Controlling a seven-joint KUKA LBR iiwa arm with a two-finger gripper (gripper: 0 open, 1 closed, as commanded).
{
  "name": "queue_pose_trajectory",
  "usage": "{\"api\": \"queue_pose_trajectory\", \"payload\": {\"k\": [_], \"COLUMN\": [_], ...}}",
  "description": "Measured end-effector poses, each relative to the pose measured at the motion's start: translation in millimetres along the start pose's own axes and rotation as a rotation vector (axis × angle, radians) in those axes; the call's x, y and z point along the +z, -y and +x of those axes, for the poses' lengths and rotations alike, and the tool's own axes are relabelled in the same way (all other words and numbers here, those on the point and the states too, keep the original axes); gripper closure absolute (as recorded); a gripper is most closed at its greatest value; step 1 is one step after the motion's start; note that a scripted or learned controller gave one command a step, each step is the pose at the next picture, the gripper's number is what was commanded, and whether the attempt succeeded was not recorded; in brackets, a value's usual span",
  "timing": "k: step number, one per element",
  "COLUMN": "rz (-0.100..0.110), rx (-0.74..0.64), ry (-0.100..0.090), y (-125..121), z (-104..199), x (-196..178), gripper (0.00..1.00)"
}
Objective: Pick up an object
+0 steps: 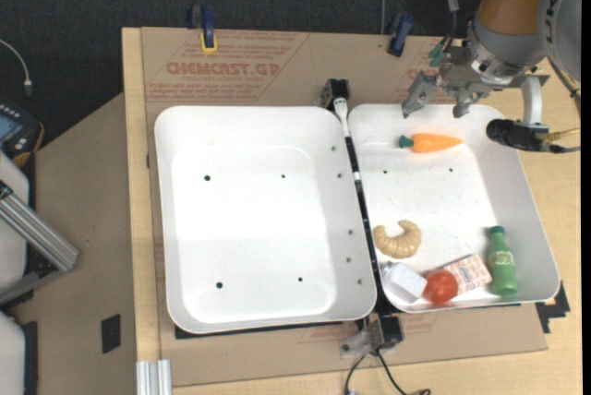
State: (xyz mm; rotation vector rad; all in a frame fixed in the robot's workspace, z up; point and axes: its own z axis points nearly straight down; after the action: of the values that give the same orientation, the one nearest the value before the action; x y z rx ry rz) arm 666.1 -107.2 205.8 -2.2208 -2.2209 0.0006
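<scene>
My gripper (434, 105) hangs over the far edge of the right bin (517, 190), open, fingers spread and nothing between them. Just below it in the bin lies an orange toy carrot (431, 142) with a green top. Toward the near side of that bin rest a tan croissant (399, 238), a red tomato (441, 287) beside a white packet (404, 282), a red-and-white wrapper (471, 271), and a green bottle (501, 260) at the near right corner.
The left bin (185, 199) sits beside the right one, parted by a black divider strip (354, 172). Both stand on a cardboard sheet (231, 61) held by clamps at the far edge.
</scene>
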Motion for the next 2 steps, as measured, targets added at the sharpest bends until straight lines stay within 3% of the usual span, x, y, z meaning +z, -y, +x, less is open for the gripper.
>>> {"api": "queue_pose_trajectory", "payload": {"k": [1, 2], "rz": [-0.024, -0.015], "rx": [-0.011, -0.007], "ry": [-0.001, -0.002], "y": [-1, 40], "z": [99, 147], "x": [-170, -264], "gripper": [0.00, 0.00]}}
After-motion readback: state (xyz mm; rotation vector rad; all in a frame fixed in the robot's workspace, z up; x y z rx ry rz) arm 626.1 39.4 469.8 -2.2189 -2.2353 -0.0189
